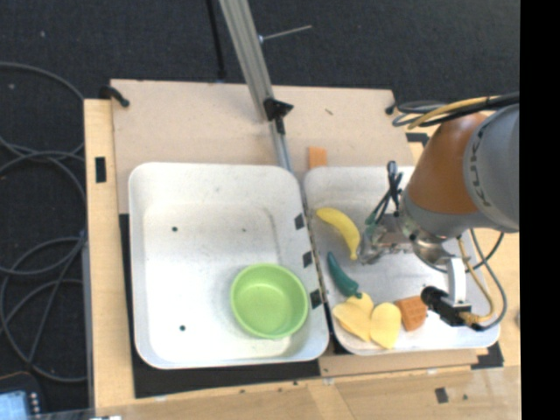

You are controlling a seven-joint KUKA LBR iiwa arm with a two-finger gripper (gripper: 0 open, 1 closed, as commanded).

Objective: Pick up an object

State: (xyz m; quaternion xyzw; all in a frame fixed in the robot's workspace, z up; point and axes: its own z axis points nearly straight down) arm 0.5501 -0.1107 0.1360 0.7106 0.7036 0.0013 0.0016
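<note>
— Nearest to us along the bench's front edge, what do we have?

— Two pale yellow pieces lying touching each other in the right bin, with an orange block just beside them — all of it below and a little left of the gripper. We judge they simply lie loose where they fell; nothing props or stacks them.

— And the thing we'd go for?

— We take it to be the banana, just left of the gripper and close to touching it. Its long axis runs on a slant, one end up and away to the left, the other down toward the gripper, the curve bulging to the upper right. A dark green pepper-like piece lies below it, slanted much the same way.

— Does the gripper hold anything?

— We cannot tell; the wrist hides its tip. It hangs low in the right bin, we judge for a try at the banana.

— The other bin?

— Far to the gripper's left, the left bin bears a green bowl, upright, mouth open to us.
</note>
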